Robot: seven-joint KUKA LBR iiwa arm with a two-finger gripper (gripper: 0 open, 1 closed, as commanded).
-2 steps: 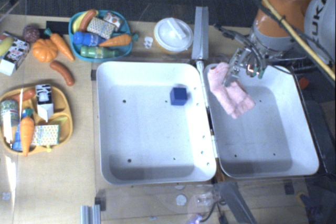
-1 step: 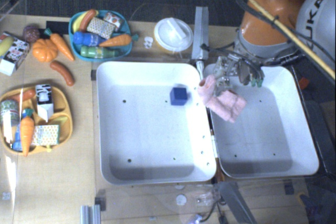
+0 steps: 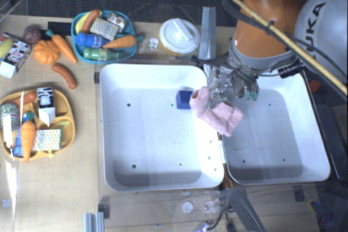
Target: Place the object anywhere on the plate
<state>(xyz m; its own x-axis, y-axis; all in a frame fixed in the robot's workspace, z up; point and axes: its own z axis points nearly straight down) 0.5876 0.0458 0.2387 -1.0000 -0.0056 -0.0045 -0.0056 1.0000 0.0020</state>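
Observation:
A pink cloth hangs bunched over the rims where the two white bins meet. My gripper is directly above it, shut on the cloth's upper edge, and the rest of the cloth droops down to the right. A small blue block lies in the left bin, just left of the cloth. A round white plate sits on the bench behind the left bin.
The right bin lies under my arm. To the left are a blue bowl of toy food, a yellow tray with more toy food, and loose toy carrots and a pumpkin.

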